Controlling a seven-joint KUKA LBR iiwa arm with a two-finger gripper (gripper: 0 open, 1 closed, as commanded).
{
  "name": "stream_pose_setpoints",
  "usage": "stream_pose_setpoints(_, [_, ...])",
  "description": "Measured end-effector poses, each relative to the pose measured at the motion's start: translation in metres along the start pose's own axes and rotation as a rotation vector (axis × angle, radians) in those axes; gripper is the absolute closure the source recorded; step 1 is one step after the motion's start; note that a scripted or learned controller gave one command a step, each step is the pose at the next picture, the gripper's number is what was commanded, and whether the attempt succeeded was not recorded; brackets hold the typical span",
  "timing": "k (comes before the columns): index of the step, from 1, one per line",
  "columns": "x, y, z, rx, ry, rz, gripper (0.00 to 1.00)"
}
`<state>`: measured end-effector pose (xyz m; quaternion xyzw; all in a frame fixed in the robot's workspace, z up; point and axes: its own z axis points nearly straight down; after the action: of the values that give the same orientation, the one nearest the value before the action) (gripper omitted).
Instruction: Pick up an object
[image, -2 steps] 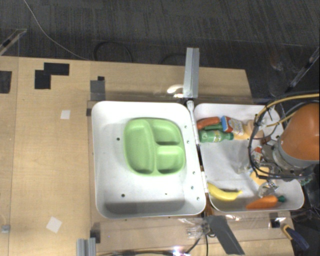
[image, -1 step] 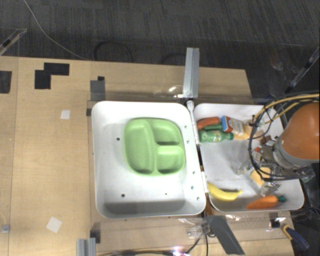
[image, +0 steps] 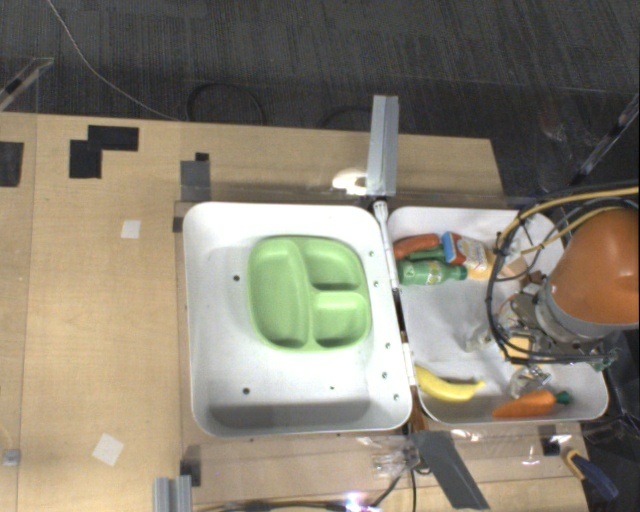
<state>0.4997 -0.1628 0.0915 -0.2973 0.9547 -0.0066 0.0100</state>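
Carrot (image: 527, 404) partly hidden under the pincer (image: 528, 378), whose state I cannot tell.

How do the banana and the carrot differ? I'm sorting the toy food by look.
The banana is yellow and curved; the carrot is orange and straight with a green top. The banana lies near the bin's left wall; the carrot lies further right, along the front edge. Both are long, narrow and lie flat in the right bin.

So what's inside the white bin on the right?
The right bin holds a banana, a carrot, a green bottle and a red sausage-like toy. The arm covers the bin's right part, hiding whatever lies underneath.
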Motion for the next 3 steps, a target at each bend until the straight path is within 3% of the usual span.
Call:
stream_pose_setpoints(1, [-0.004, -0.056, 0.002, -0.004, 0.002, 0.039, 0.0])
stream_pose_setpoints(2, [0.022, -0.037, 0.0, 0.001, -0.005, 0.026, 0.0])
stream_pose_setpoints(3, [0.017, -0.038, -0.013, 0.008, -0.013, 0.024, 1.0])
